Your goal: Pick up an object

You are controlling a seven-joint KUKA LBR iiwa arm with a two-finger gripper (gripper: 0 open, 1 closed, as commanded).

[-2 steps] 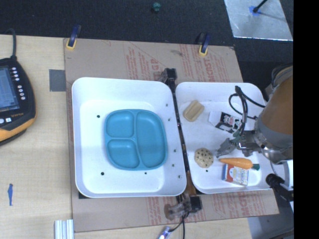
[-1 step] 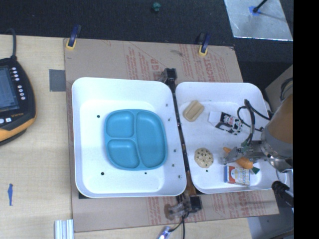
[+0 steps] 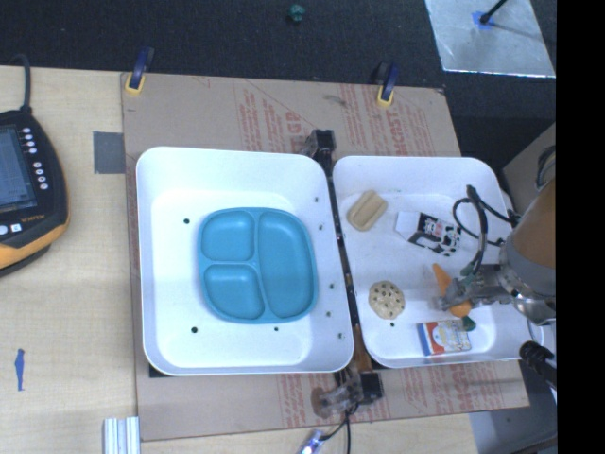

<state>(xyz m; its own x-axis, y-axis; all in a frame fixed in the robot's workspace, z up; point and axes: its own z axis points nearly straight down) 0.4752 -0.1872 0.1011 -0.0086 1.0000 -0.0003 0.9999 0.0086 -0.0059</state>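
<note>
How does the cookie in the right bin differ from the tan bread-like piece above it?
The cookie is round and speckled with dark chips; the tan bread-like piece is oblong, plain and paler. The cookie lies lower in the right bin, nearer the gripper; the bread-like piece sits toward the upper left corner, tilted diagonally. Both are small food items lying loose near the bin's left wall.

small orange carrot [image 3: 452, 293] lies in right bin [image 3: 397, 170].

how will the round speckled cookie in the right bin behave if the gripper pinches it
The round speckled cookie lies flat like a thin disc, so it probably won't roll. It looks small and likely light. Its low profile against the right white bin may leave little edge to pinch.
</note>
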